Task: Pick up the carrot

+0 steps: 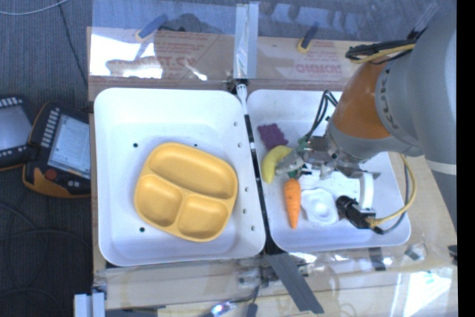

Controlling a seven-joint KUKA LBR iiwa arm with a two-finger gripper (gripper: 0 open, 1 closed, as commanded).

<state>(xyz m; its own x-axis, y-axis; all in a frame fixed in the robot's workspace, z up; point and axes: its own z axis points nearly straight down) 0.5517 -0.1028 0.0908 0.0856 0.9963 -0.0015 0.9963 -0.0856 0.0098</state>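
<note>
The carrot (292, 203) lies loose on the floor of the right-hand bin (386, 240), thick end toward twelve o'clock and tip toward six, so it sits free for a grasp from above and nothing has hold of it.

Working from the left of the bench (100, 48): a handheld controller (58, 148) rests on the floor beside it, at about nine o'clock from the bins. The left-hand bin (122, 111) carries a yellow divided tray (185, 191), lying flat near its middle, probably a drop-off spot. Across the partition, a purple bunch of grapes (272, 135) lies at eleven o'clock from the carrot, and a banana (273, 162) lies just at the carrot's eleven o'clock, near its thick end. That closeness matters: a descent off-line could catch the banana instead.

A white fried-egg toy (320, 208) lies at three o'clock of the carrot, just beside it. The pincer (306, 163) hangs above the carrot's thick end, at about its one o'clock, under the orange-banded wrist. Cables and wrist hardware crowd it, so I cannot tell how wide it stands; nothing is visibly between its fingers. By my judgement the grasp is not yet made.
</note>
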